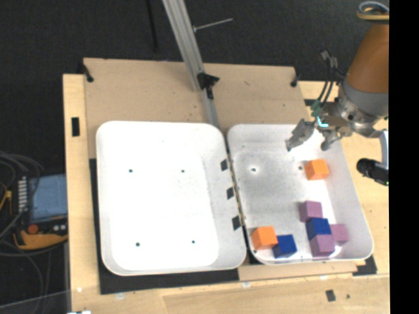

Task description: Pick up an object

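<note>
Blocks lie scattered in the right bin (340, 175), which sits beside the left bin (118, 142) on the tabletop (163, 90). An orange block (317, 169) rests alone in the upper part of the bin, just below the gripper (314, 139). The gripper hangs over the bin's far edge with its two fingers spread apart and nothing between them. Along the near edge, a second orange block (264, 236) touches a blue block (285, 245). Toward the near right corner a cluster gathers: a purple block (310, 210), a dark blue block (318, 227), another purple block (321, 243) and a pink-purple one (339, 233), packed close together. A grey pole (186, 38) slants across the tabletop behind the bins.
</note>
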`<action>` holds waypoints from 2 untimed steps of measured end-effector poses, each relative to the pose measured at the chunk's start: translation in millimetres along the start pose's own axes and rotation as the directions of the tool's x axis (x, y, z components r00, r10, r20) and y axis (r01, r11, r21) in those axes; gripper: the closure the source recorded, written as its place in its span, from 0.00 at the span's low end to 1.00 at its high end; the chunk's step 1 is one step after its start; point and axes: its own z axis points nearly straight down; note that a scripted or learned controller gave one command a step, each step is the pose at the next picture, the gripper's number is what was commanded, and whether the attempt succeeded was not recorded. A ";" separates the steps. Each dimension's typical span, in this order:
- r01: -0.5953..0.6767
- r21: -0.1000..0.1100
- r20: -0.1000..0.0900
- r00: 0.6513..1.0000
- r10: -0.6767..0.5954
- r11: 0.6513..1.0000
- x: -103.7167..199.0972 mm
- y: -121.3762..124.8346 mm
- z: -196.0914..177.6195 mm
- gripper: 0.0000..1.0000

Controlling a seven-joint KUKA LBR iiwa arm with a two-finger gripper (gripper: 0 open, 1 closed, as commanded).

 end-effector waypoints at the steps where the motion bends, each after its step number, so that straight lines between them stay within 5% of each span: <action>1: 0.000 -0.005 0.001 1.000 0.000 1.000 0.1 0.8 -2.7 0.00; 2: -0.002 -0.004 0.002 1.000 0.002 1.000 2.6 1.5 38.1 0.00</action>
